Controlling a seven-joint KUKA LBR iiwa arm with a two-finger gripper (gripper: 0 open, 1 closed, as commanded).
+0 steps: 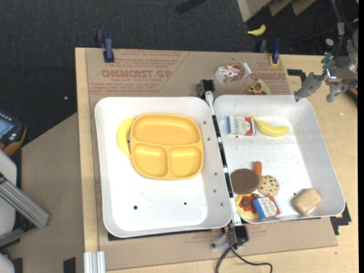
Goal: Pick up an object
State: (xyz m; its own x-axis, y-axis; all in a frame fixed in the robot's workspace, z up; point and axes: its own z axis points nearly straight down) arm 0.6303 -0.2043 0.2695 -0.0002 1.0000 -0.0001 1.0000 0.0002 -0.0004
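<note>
Hovering past the right bin (324, 147) rim, the tool (318, 90) overlooks a banana (271, 129).

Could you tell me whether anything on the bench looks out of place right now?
Yes: two small items lie outside the bins, on the brown board behind the right bin: a small packet and a pizza slice. The yellow tray sits slightly askew over a yellow plate.

You've got the arm (341, 67) cut off by the right edge, only its tip reaching in. A yellow plate (122, 136) sits mostly hidden under the divided tray (166, 145). The small blue-and-red packet (265, 207) covers part of the pizza slice (247, 205); its print's too small to read.
</note>
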